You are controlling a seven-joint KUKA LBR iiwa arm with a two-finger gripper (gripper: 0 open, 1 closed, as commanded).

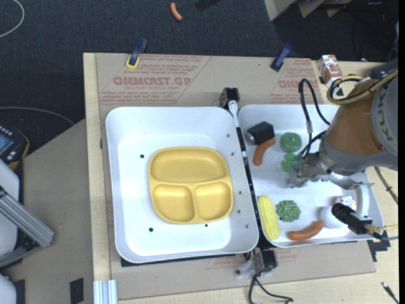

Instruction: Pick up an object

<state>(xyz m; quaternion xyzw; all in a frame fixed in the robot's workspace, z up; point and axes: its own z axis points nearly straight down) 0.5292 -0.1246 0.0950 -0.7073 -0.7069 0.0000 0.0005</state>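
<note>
My gripper [301, 175] hangs low over the middle of the right bin [361, 116], reaching in from the right. Just left of it lies a small green leafy piece [290, 163], touching or nearly touching it. Further back sit a round green toy [290, 141], an orange sausage [262, 152] and a small black block [260, 132]. Toward the front lie a broccoli floret [288, 210], a corn cob [268, 217] and a second orange sausage [305, 233]. The arm hides part of the bin's right side.
The left bin [126, 189] holds a yellow three-compartment tray [190, 183]. A raised divider [243, 163] separates the two bins. A small white die-like piece [347, 201] lies at the right bin's front right. Clamps and cables sit along the bench's edges.
</note>
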